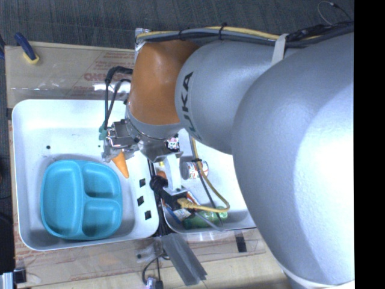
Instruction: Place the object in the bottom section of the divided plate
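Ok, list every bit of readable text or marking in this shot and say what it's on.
"KA", the visible end of dark lettering running down the grey arm beside its orange band.
Reddish print on the clear sheet behind the left bin: too blurred to read.
Small labels at the wrist: too small to read.
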Controlling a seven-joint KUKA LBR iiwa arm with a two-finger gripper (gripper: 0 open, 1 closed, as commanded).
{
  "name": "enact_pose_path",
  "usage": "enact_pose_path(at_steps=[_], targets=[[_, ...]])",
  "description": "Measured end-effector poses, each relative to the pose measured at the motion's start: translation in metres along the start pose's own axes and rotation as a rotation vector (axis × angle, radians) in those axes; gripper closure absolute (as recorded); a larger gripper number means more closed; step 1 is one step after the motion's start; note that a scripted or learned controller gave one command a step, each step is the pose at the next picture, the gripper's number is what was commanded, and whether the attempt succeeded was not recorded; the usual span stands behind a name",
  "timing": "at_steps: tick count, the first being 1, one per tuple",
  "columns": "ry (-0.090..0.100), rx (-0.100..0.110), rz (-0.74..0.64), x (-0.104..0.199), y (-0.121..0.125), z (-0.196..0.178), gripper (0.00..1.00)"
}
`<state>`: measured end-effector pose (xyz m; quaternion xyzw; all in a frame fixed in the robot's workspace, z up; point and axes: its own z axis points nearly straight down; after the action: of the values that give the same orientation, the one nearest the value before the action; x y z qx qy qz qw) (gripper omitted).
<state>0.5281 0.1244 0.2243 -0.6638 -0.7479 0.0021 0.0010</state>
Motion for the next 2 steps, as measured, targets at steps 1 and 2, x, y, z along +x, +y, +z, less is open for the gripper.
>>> enact_pose_path(at_steps=[1,2], targets=[[0.000,0.002,-0.061,0.005,0.059,0.033,1.00],[-0.001,0.004,0.077,0.066,0.011,0.035,1.00]])
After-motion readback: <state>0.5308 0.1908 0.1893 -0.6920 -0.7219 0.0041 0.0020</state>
